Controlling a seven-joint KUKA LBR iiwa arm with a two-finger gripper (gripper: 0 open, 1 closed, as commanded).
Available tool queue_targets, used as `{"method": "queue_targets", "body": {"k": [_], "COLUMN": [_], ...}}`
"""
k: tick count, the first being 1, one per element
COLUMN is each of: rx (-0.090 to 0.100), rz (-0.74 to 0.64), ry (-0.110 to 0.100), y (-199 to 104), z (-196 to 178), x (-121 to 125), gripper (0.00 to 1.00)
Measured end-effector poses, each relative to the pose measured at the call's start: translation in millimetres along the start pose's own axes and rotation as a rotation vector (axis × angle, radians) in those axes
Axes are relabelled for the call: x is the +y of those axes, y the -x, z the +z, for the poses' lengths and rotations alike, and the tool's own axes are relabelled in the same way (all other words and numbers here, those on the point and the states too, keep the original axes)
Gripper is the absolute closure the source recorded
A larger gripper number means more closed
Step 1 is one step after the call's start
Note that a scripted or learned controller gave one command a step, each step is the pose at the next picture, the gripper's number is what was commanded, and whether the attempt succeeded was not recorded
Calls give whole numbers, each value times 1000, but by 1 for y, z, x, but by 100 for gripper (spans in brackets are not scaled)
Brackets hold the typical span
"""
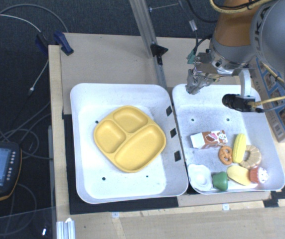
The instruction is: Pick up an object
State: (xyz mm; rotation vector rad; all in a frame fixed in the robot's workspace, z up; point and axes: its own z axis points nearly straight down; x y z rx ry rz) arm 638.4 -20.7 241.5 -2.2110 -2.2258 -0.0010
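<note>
Lying in the near half of the right bin (277, 153), a cluster of small toy foods made up the candidates for picking. A small carton (208, 139) printed in white and red-brown lay flat at the cluster's far left corner, its long axis running roughly left to right. Just beside it sat a pretzel (225, 155), then a yellow corn cob (239, 147) standing lengthwise away from the camera, and a tan ring-shaped piece (251, 157) touching the corn's right side. Along the near wall lay a white egg-like piece (200, 176), a green piece (220, 181), a yellow banana-like piece (239, 175) angled down to the right, and a red and white piece (258, 175).

The gripper (196, 85) hung over the bin's far left corner, well apart from the whole cluster, with nothing between its fingers; whether they were spread or closed could not be told. Every object lay toward the camera and to the right of the gripper, the carton nearest. A likely next move would be to travel toward the camera and descend across the carton's short side.

The left bin (82, 133) held a yellow divided plate (129, 138).
</note>
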Motion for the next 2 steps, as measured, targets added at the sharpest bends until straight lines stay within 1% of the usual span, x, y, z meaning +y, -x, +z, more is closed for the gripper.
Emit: {"method": "queue_targets", "body": {"k": [1, 2], "rx": [-1, -1], "rz": [1, 0], "ry": [-1, 3], "y": [-48, -106], "z": [-1, -6], "x": [-10, -15], "gripper": [100, 100]}}
